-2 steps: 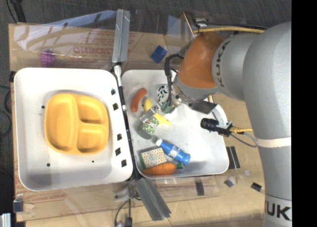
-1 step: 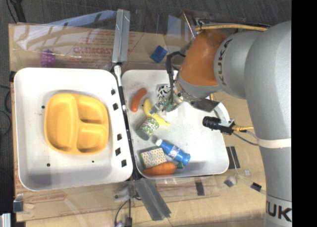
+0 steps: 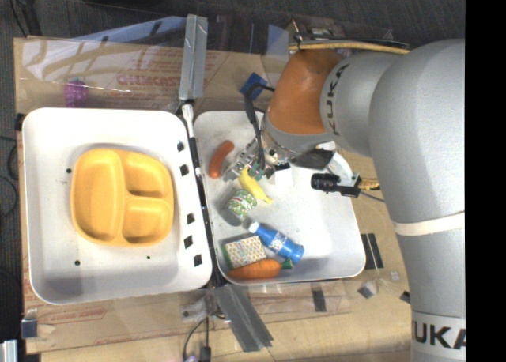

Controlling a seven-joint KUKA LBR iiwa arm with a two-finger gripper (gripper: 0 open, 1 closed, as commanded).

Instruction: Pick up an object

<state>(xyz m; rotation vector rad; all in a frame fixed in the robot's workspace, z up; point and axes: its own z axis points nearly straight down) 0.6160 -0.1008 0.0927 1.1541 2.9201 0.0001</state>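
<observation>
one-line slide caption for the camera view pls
Grey KUKA arm's gripper lowered over a yellow banana in the right white bin; yellow divided tray in the left.

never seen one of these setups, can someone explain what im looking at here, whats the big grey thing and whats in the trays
The big grey thing is a robot arm with an orange band, reaching in from the right. One fixed camera looks down at a slant on two white bins. The left bin holds a yellow tray. The right bin holds small items: a banana, a sausage, a can, a blue bottle, a carrot. The gripper sits low by the banana; whether it holds anything is unclear.
</observation>
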